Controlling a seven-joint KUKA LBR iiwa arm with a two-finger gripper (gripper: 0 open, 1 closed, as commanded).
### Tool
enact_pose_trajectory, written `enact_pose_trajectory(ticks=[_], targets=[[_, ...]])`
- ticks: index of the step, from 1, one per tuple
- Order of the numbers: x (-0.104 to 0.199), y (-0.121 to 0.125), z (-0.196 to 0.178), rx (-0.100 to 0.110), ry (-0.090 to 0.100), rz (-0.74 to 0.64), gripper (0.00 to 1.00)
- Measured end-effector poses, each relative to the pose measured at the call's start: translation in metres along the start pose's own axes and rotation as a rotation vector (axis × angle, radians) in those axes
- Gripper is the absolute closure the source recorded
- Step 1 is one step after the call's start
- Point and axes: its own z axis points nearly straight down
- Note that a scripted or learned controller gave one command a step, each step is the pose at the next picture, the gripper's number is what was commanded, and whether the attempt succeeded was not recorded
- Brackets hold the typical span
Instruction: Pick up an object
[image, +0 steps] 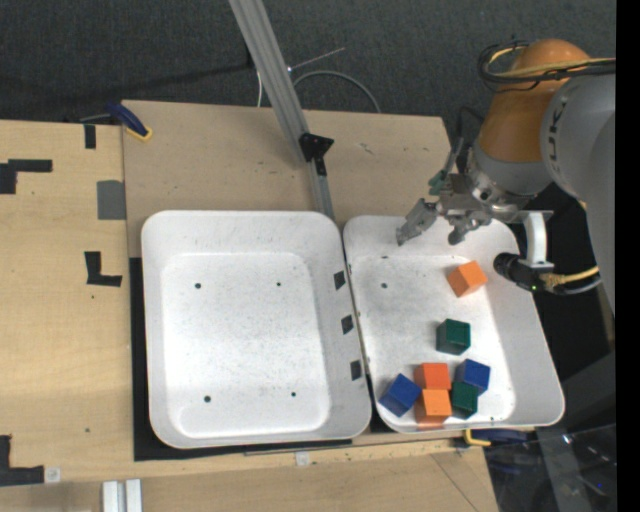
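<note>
Camera view: my fingers (433, 227) spread wide, holding nothing, above the right bin's (392, 300) far rim. Nearest object, the lone orange block (466, 277), lies just beside. Step: approach. Next move, I judge: shift over it, descend, close.

Pretty plain setup: a light wood bench (230, 165) with black tape marks (97, 268) on its left side. Dark grey floor (120, 50) behind it, and a metal pole (283, 85) slants across.

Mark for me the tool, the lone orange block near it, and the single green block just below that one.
tool (435, 232): camera view, midway between its fingertips
lone orange block (466, 278): camera view, top face
single green block (454, 335): camera view, top face
</note>
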Motion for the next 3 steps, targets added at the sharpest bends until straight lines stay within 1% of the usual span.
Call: enact_pose_trajectory(ticks=[1,2,3], targets=[[0.0,-0.007,0.046,0.001,0.0,0.0,0.0],[-0.003,-0.01,0.111,0.003,0.0,0.0,0.0],[-0.002,-0.008,0.097,-0.003,0.001,-0.001,1.0]])
